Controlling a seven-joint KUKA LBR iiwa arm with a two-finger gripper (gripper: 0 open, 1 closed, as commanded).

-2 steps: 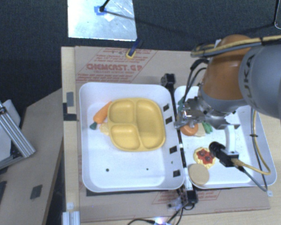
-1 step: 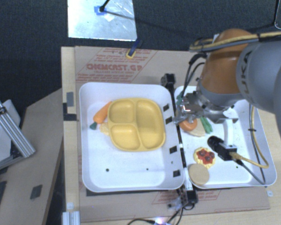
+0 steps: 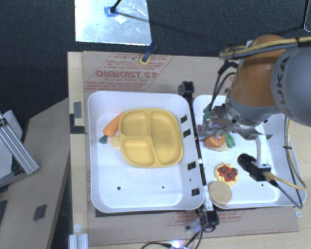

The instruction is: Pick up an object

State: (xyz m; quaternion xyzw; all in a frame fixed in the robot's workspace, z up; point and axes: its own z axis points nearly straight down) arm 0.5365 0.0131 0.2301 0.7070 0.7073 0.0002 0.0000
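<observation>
The gripper is hanging low over the right bin, and nothing is lifted yet. An orange toy is lying right under it, maybe touching. Whether it is pinching the toy cannot be told. Grabbing and lifting are waiting to be done.

Left bin: divided plate at centre, carrot touching its left edge. Right bin: pizza piece lower left, round disc just below it.
</observation>
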